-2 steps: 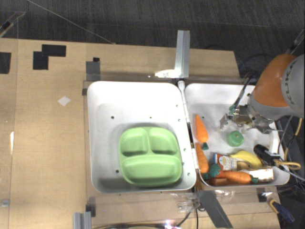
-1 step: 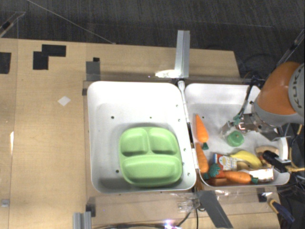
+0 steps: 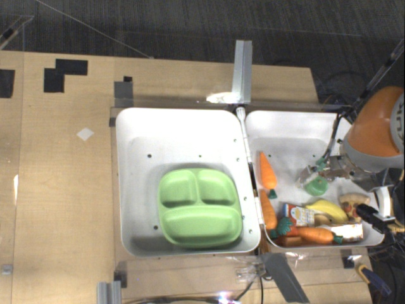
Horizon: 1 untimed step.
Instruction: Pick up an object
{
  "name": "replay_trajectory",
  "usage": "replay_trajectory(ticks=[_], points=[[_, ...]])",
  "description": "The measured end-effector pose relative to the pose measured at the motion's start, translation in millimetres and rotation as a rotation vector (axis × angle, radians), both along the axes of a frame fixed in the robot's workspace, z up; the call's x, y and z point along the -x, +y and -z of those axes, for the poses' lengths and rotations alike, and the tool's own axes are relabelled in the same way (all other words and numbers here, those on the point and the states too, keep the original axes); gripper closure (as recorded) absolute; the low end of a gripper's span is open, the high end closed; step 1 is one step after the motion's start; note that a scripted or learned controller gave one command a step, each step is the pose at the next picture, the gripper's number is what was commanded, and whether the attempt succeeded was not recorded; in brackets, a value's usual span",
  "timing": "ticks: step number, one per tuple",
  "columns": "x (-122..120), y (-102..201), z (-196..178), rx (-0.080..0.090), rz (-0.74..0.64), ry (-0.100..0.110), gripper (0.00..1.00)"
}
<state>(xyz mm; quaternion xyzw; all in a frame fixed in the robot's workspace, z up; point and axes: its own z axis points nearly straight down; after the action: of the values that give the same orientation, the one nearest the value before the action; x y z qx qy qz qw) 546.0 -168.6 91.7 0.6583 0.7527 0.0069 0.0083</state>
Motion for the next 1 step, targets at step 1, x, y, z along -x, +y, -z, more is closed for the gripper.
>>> replay_trajectory(ticks=[1], points=[[-2.3, 0.8, -11.0, -0.002, -0.001, -0.003, 1.0]])
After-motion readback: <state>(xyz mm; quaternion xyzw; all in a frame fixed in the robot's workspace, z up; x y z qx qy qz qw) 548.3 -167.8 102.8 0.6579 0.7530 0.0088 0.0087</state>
